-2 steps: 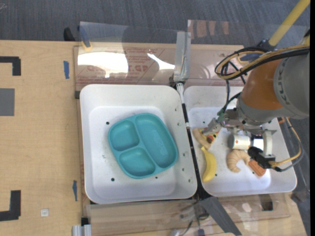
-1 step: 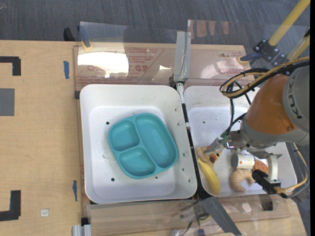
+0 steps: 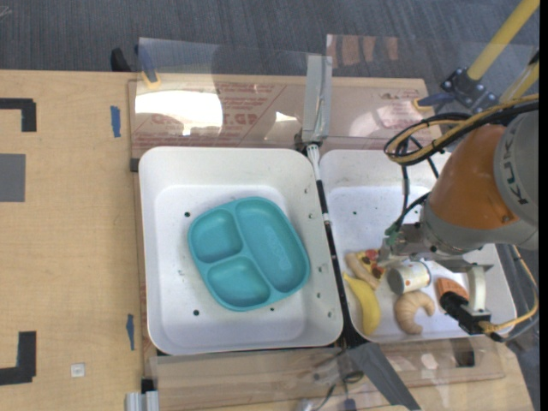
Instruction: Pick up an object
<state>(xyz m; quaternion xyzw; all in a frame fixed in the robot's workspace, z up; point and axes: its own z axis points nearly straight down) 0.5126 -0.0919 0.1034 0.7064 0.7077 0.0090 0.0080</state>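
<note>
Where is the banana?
The banana lies in the right bin, near its front left corner, beside the croissant.

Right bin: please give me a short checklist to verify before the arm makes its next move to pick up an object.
1. Objects lie in the right bin: ok; banana, croissant, small can.
2. Arm is over that bin: ok.
3. Gripper is near the objects: ok, beside the can.
4. Object held: cannot tell.
5. Objects apart enough for a clean grasp: not ok, they crowd together.
6. Teal tray is out of the way: ok, in the left bin.
</note>
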